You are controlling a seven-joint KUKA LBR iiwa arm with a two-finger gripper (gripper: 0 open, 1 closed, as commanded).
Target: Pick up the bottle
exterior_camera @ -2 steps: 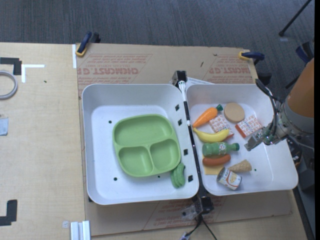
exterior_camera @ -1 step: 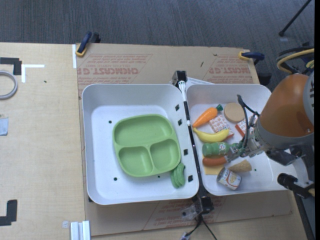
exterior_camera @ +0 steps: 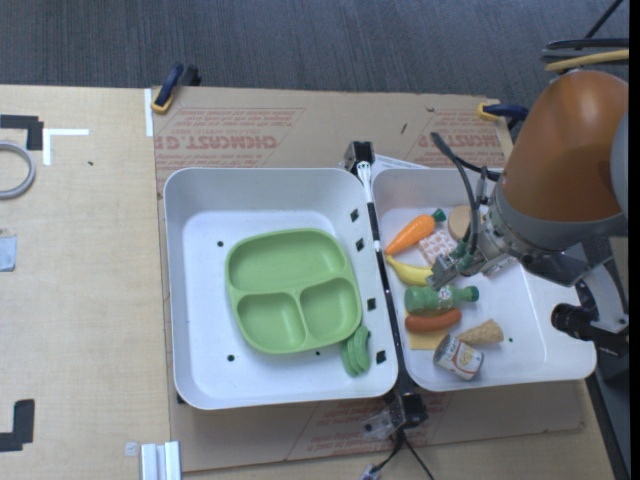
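Observation:
A small green bottle [exterior_camera: 441,296] lies on its side in the right bin [exterior_camera: 545,353], its cap pointing right. It rests between a yellow banana [exterior_camera: 409,270] and a red sausage [exterior_camera: 432,319]. My gripper [exterior_camera: 457,265] hangs low over the bin, just above and behind the bottle's middle, close to it. The grey arm and its orange band [exterior_camera: 572,148] hide the bin's back right part. I see nothing lifted off the bin floor.
The right bin also holds an orange carrot [exterior_camera: 412,234], a yellow cheese slice [exterior_camera: 424,340], a small can [exterior_camera: 460,358] and a bread wedge [exterior_camera: 483,332]. In the left bin [exterior_camera: 195,268] lie a green divided plate [exterior_camera: 293,290] and a green leafy piece [exterior_camera: 356,352].

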